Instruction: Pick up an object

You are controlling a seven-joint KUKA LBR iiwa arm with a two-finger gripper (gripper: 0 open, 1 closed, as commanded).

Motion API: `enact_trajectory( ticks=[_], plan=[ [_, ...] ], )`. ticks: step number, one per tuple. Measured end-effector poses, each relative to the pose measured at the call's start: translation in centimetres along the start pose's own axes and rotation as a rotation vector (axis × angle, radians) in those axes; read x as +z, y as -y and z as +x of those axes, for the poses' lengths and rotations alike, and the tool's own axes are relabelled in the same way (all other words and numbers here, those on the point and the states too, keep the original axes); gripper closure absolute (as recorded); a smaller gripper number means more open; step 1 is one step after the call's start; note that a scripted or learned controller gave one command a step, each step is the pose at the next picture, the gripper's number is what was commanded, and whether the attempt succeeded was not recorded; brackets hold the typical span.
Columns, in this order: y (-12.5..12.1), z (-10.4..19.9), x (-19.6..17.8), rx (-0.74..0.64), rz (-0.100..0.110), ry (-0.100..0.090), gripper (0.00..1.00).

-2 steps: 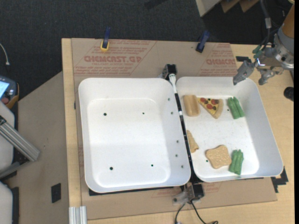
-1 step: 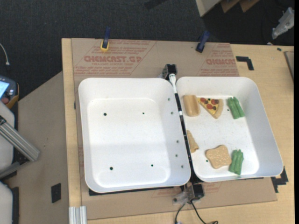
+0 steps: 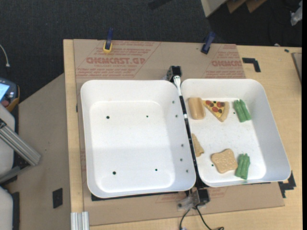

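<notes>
Closest to the camera there's a cable and small black connector (image 3: 200,197) at the front edge of the surface (image 3: 76,186), right where the two bins meet. Moving back, the right bin (image 3: 271,128) has all the goodies. Near its front sit a toast slice (image 3: 224,160) with a green bean bundle (image 3: 243,166) just beside it on the right. A bit further back, a small tan piece (image 3: 196,145) hugs the left wall — might be another bread bit, hard to tell at this angle. Along the far side there's a bread roll (image 3: 195,108), a pizza slice (image 3: 217,109) just beside it, and a second green bundle (image 3: 242,110) near the right. The left bin (image 3: 88,128) is just white floor with a few dark dots. Beyond the bins, a yellow clamp (image 3: 108,43) and a blue clamp (image 3: 208,42) pin the cardboard sheet (image 3: 158,56). Can't tell what the fingers are doing from this shot.
</notes>
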State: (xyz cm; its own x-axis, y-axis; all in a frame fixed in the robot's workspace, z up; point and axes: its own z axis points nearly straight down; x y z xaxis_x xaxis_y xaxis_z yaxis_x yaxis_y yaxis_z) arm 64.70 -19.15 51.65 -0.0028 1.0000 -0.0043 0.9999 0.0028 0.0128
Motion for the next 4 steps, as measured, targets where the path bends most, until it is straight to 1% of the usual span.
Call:
enact_trajectory(
  ticks=[1, 2, 3, 4],
  plan=[
    [-0.1, 0.0, -0.5, 0.000, 0.005, 0.001, 1.00],
    [-0.1, 0.0, -0.4, 0.001, 0.006, 0.001, 0.00],
    [-0.2, 0.0, -1.6, 0.000, 0.000, 0.005, 1.00],
    [-0.2, 0.0, -1.5, 0.000, 0.002, 0.004, 0.00]
  ],
)
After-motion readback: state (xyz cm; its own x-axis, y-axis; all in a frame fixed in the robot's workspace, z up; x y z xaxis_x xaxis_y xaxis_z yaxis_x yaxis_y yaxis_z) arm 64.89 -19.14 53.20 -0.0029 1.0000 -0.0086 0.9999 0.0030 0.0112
